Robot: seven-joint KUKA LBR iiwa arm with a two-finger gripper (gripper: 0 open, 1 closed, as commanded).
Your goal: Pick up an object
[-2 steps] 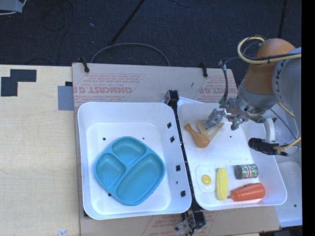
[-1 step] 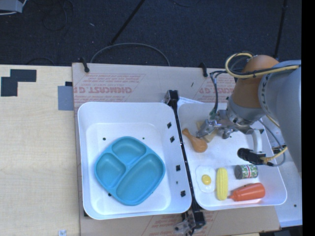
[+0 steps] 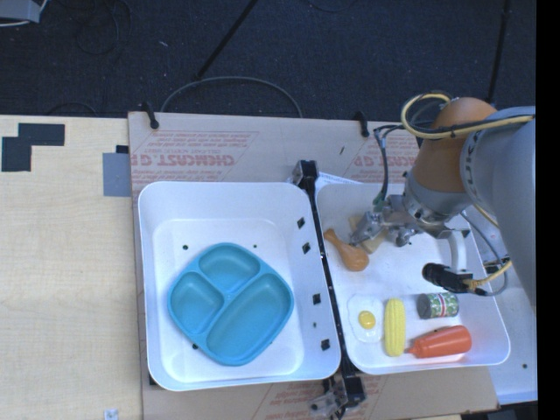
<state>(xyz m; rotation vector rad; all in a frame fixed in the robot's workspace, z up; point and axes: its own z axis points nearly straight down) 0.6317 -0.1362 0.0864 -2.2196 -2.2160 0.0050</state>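
Reaching into the upper part of the right bin [image 3: 499, 344], the gripper [image 3: 372, 227] sits low just beside the brown wooden spoon [image 3: 347, 251], and whether it is open, closed or gripping anything cannot be told from this slanted view. If the spoon is the target, the risk is that the tool closes on the thin handle off-centre, so it pivots or slips out, or gets pushed against the divider between the bins. The spoon lies flat at the centre-right of the frame, rounded bowl end toward the lower right, apparently smooth and light.
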